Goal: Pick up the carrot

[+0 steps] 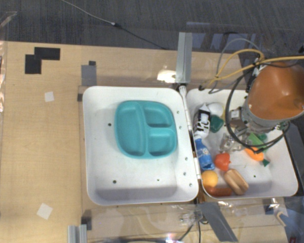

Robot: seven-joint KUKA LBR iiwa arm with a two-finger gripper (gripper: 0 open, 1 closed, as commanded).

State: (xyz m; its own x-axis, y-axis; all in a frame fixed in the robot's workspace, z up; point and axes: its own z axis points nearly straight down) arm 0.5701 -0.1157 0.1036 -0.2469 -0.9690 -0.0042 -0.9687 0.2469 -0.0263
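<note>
The carrot (255, 154) is small and orange, with a green top pointing toward the lower right. It lies on the floor of the right bin (281, 184), near its right side. My gripper (234, 143) hangs low over the middle of this bin, under the orange band of the arm (277, 91). The carrot sits just right of the gripper, and the wrist partly covers its upper end. Nothing shows as lifted off the bin floor.
The right bin also holds a black-and-white bottle (202, 121), a green item (216, 123), a blue bottle (204, 156), a red tomato (222, 161), a yellow lemon (210, 178), a hot dog bun (237, 181) and a red sausage (220, 191). A teal divided plate (146, 128) lies in the left bin (99, 186).
</note>
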